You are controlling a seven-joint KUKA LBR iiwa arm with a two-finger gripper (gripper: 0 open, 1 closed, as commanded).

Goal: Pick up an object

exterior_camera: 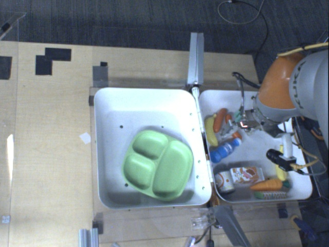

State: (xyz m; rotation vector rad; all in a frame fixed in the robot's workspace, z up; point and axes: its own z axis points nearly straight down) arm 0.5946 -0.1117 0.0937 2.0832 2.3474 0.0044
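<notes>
a blue bottle point(224, 151) with a white cap lies in the right bin point(303, 189), long axis from two to eight o'clock. whether the pincer point(239, 121) grips cannot be told.

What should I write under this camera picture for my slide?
Robot hand reaching among toy food in right bin; green tray in left bin.

— What sits in the left bin point(108, 138)?
— A green divided tray point(158, 163).
— And the right bin point(303, 189)?
— The gripper point(237, 121) reaches among a banana point(210, 130), blue bottle point(225, 149), carton point(239, 177) and carrot point(267, 185)
</notes>
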